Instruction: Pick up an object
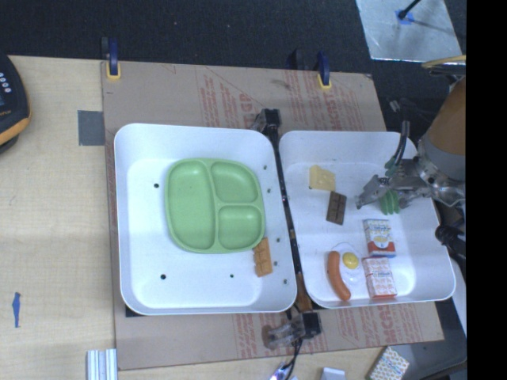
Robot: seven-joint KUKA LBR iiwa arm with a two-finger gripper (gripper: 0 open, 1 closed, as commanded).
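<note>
The gripper point(386, 193) hangs over the right bin point(305, 150), covering most of a green object point(390, 204). Whether it grasps that object I cannot tell.

Green plate point(214, 205), white bins point(136, 212)

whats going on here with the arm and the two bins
A grey robot arm reaches in from the right over the right bin. Its gripper sits low beside a small green object; whether it holds it is unclear. The same bin has a yellow wedge, a brown bar, a sausage and two small cartons. The left bin holds a green divided plate.
</note>
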